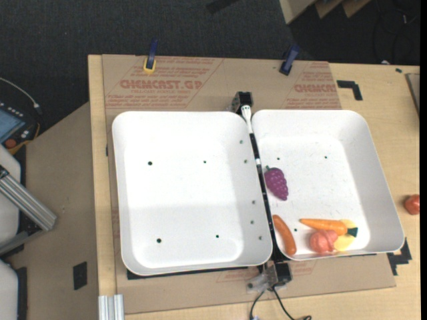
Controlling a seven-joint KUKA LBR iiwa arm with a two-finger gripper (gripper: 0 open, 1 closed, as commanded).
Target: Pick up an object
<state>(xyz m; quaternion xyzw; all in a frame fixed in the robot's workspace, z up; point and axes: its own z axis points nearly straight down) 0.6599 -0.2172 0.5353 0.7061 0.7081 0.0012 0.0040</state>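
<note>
targets: all in the right bin [371, 153]. Purple grapes [276, 182] against its left wall; red pepper [285, 235] in the near-left corner; carrot [325, 225], pink fruit [321, 242] and yellow piece [343, 243] bunched along the near edge.
left bin [180, 192]: nothing I'd aim at.
grip state: I can't tell.
risk, walls: I expect every pick to sit close to a wall, so a descent may strike the rim or slip off.
risk, cluster: carrot, pink and yellow touch, so I'd expect a double grab or a nudge.
stray: orange-red item [412, 205] on the bench's right edge, could roll off.
</note>
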